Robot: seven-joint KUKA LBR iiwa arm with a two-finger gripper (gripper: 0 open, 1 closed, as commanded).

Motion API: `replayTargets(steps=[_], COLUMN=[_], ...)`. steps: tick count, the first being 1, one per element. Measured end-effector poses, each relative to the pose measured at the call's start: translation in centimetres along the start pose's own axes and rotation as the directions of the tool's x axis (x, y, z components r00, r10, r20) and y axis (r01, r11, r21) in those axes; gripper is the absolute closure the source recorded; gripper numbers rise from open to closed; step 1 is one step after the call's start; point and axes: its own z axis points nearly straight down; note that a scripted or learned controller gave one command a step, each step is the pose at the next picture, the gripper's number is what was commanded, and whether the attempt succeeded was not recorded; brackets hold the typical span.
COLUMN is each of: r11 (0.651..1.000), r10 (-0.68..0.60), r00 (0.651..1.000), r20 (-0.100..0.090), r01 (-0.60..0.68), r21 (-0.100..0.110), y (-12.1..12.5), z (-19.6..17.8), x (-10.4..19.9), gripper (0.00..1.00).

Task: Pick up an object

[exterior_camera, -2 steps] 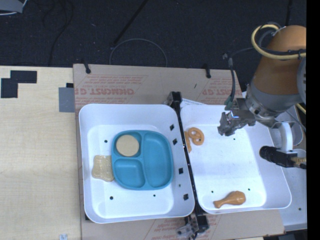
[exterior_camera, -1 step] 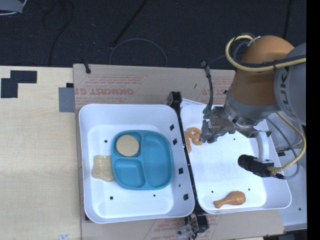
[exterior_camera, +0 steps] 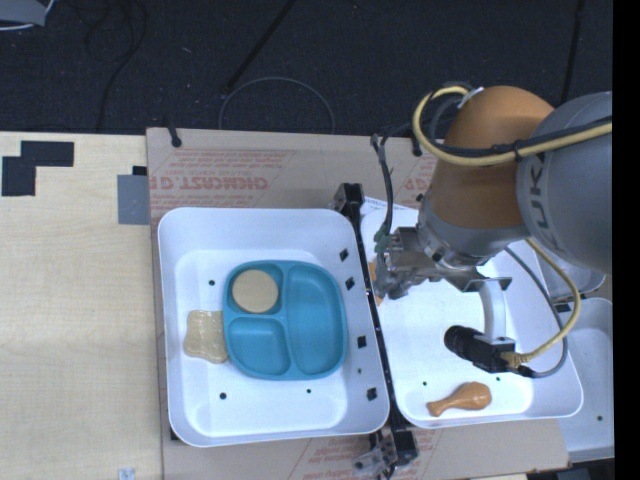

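Two shallow white bins sit side by side on a bench, seen from above at a slant. The grey arm [exterior_camera: 520, 183] reaches in from the right over the right bin [exterior_camera: 560, 393], and its gripper [exterior_camera: 392, 268] hangs low near that bin's left wall; whether it is wide, narrow or holding anything cannot be told from here.

A tan drumstick [exterior_camera: 460, 399] lies flat near the right bin's front edge, well apart from the gripper. It looks like a light, rigid plastic toy, smooth and perhaps slippery. The thick rounded end seems the best place to pinch it; the thin end could swivel.

In the left bin [exterior_camera: 180, 238] a blue tray [exterior_camera: 300, 328] holds a tan disc [exterior_camera: 254, 290], and a pale sponge-like piece [exterior_camera: 206, 336] touches the tray's left side.
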Motion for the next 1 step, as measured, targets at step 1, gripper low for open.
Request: replayTargets(steps=[1], r11=[1.000], r10=[0.000], r00=[1.000], r20=[0.001], r01=[0.000], r21=[0.000], y=[-0.62], z=[1.85], x=[4.77], gripper=[1.00])
